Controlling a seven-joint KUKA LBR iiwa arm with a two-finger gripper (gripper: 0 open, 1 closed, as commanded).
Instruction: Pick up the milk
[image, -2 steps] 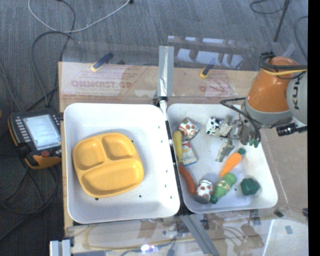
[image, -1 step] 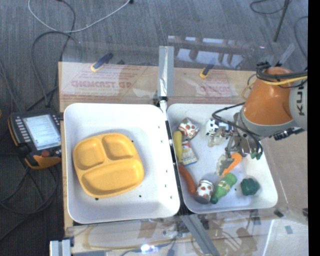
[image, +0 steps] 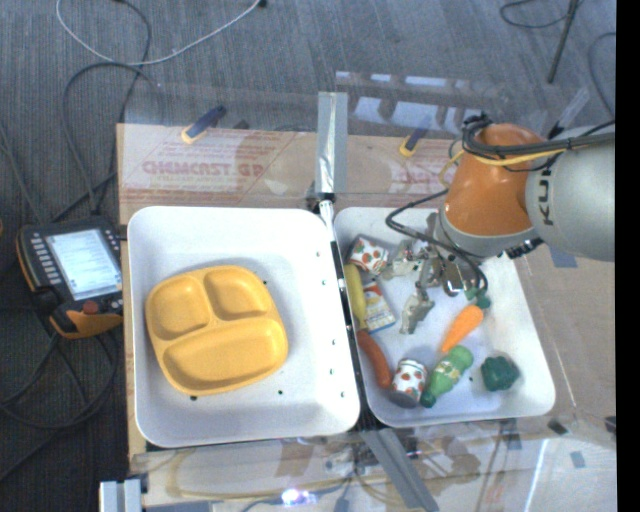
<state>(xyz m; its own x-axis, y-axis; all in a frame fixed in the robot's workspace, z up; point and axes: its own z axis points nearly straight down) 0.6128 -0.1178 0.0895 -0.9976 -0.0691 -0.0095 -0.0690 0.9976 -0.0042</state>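
Several toys crowd the milk (image: 376, 309); we risk a wrong grasp. Jaws (image: 417, 308) hang apart, holding nothing.

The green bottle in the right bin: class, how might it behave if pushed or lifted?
The green bottle lies on its side, so its rounded body would probably roll when nudged. It looks like smooth toy plastic, likely light and slippery. Its cap end touches the small white carton, which might shift too.
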